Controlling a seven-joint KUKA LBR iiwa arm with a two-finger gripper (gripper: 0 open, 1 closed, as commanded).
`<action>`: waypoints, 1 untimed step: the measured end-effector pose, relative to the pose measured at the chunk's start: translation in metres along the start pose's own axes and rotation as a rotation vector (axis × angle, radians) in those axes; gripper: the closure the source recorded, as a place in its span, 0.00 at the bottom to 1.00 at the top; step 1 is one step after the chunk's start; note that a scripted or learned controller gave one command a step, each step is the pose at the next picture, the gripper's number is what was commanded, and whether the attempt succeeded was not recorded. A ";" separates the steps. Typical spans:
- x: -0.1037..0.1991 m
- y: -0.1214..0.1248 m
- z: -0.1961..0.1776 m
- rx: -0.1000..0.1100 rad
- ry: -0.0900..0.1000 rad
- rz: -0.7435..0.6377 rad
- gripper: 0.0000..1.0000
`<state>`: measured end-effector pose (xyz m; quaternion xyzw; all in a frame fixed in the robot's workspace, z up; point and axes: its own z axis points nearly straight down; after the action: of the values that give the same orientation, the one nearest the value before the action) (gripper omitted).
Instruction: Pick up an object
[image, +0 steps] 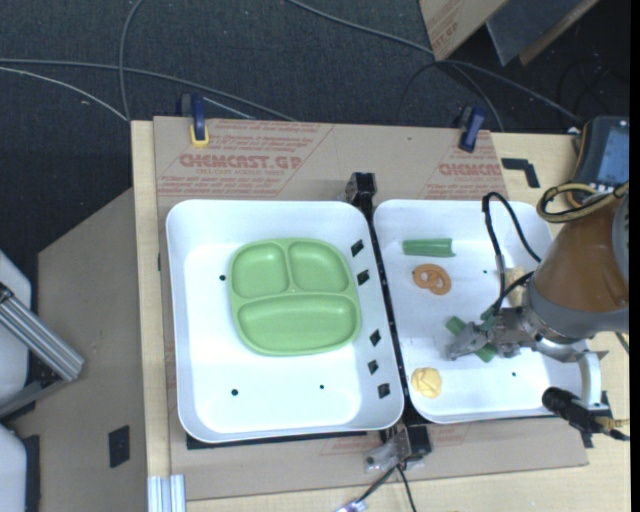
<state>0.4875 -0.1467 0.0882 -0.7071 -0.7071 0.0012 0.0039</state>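
The yellow toy (426, 381) lies nearest, at the front of the right bin (520, 405), just beside the divider between the bins. Just behind it and to its right, the pincer (467, 343) is low in the bin, at a small dark-green object (457, 326); whether its fingers are parted or clamped I cannot tell. Beyond the yellow toy sits a brown pretzel (432, 278), then a green bar (428, 246) near the far wall. Left of the yellow toy, the left bin (200, 400) holds a green divided plate (294, 297). Both bins rest on the bench (250, 160).
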 end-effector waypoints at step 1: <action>0.000 0.001 -0.014 -0.007 -0.002 0.001 1.00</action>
<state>0.4890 -0.1471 0.1020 -0.7073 -0.7069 -0.0006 0.0009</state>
